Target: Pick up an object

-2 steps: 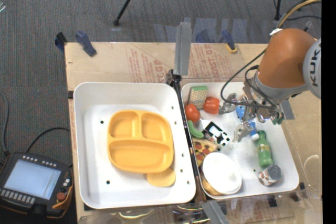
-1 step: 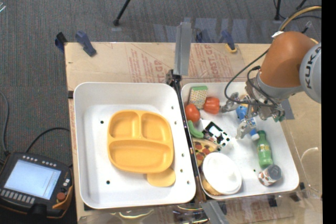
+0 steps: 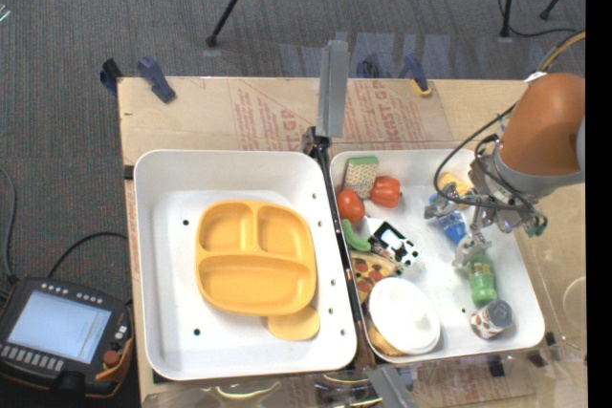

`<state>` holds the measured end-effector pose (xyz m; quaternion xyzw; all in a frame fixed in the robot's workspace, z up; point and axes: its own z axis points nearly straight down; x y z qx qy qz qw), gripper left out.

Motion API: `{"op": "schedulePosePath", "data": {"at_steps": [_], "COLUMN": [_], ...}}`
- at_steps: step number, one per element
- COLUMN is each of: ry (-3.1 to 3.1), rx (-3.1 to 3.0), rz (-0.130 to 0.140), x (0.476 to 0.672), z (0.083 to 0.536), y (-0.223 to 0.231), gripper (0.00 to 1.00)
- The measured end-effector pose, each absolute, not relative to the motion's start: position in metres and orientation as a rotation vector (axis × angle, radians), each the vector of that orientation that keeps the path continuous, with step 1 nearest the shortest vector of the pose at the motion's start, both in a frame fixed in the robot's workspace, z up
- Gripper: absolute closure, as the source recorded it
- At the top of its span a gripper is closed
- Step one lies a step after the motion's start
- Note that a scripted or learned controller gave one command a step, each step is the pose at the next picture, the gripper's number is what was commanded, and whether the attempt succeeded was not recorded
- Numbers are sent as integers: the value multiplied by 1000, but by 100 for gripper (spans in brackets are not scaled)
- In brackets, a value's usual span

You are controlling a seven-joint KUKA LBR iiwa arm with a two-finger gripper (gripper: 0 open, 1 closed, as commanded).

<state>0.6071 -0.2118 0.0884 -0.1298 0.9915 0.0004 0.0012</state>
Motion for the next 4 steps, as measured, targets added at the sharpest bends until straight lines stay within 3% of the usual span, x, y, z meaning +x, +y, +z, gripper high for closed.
{"op": "schedulePosePath", "data": {"at_steps": [1, 2, 3, 4], "ry": [3107, 3108, 3112, 3106], "rx": [-410, -412, -396, -438], "rz": [2, 2, 4, 1], "x": [609, 609, 627, 638], "z": [99, 99, 87, 89], "y": [-210, -210, -176, -210], "gripper": [100, 0, 0, 0]}}
